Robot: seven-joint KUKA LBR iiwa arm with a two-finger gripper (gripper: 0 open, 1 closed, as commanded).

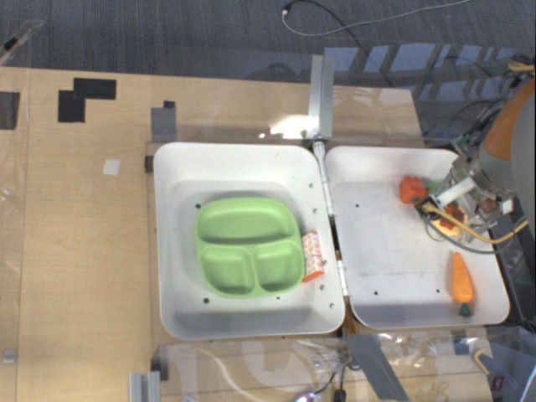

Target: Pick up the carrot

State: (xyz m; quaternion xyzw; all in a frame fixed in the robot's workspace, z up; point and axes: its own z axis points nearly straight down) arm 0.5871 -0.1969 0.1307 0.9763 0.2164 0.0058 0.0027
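The right bin (394, 249) holds the carrot (461, 280); my pincer (452, 206), grip unclear, is farther back.

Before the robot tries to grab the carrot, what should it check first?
1. Carrot lies in the right bin, near its front right corner: ok.
2. Nothing is on top of the carrot: ok.
3. Gripper is above the carrot: not ok, it is further back, beside the red tomato.
4. Fingers open: cannot tell.
5. Green plate sits away in the left bin: ok.
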